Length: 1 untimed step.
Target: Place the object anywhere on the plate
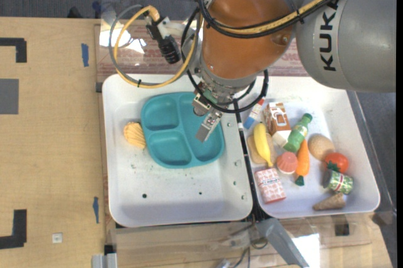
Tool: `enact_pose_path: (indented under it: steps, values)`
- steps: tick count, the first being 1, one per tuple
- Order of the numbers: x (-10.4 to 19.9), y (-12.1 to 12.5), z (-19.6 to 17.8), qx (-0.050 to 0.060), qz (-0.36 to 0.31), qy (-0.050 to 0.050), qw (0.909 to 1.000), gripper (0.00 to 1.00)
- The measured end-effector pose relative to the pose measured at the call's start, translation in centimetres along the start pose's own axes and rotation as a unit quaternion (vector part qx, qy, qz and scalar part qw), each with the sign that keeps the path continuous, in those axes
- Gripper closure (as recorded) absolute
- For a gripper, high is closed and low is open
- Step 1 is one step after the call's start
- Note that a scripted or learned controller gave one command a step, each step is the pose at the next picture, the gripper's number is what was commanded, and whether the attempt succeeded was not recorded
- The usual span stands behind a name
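A teal divided plate [165, 134] lies in the left white bin [126, 197]. My gripper [206, 123] hangs over the plate's right compartment, close to the bin's right wall, and I see no object in it. A tan, shell-shaped toy [133, 133] rests on the bin floor, touching the plate's left edge. The arm's orange band and wrist hide the plate's upper right corner.
The right bin [359, 197] holds several toy foods: a banana [262, 143], a green bottle [298, 131], a carrot [303, 160], a tomato [335, 161], a pink box [270, 185] and a small carton [276, 117]. A yellow cable [129, 21] loops behind the left bin.
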<state>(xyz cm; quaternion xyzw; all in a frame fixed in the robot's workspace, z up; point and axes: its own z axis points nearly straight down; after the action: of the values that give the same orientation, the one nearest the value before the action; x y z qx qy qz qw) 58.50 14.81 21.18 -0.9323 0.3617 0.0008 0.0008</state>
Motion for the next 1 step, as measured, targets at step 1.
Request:
enact_pose_path:
  steps: [1]
  values:
    - [6.15,-5.48,-3.38,0.003,0.007,0.0,1.0,1.0]
